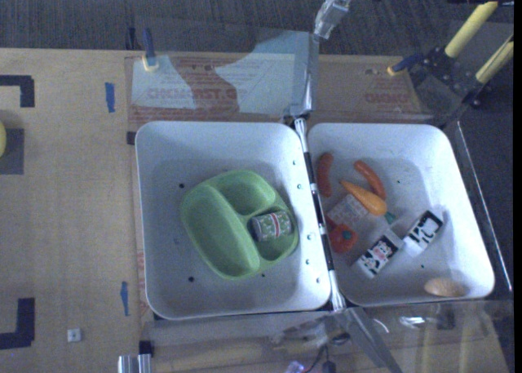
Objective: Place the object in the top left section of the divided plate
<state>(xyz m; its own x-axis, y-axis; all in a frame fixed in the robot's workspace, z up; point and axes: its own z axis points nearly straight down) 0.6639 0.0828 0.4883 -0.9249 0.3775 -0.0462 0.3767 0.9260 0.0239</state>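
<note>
the pincer (333,14) hangs high above the counter (65,224), well clear of two white bins (163,281); whether it is spread or pressed together cannot be told. one small can (272,224) lies in the green divided plate (214,237), in its lower right section (apparently not the top left), so a re-grasp looks due. right bin: roughly eight items, two of them cow-print cartons (375,255).

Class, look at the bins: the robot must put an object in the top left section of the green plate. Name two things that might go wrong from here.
1. A can already lies in the plate, in its lower right section; a drop nearby may knock it or land in the wrong section.
2. In the right bin the carrot, the tomato and the cartons lie close together, so the gripper, high above the bins, may nudge neighbours or miss.
</note>
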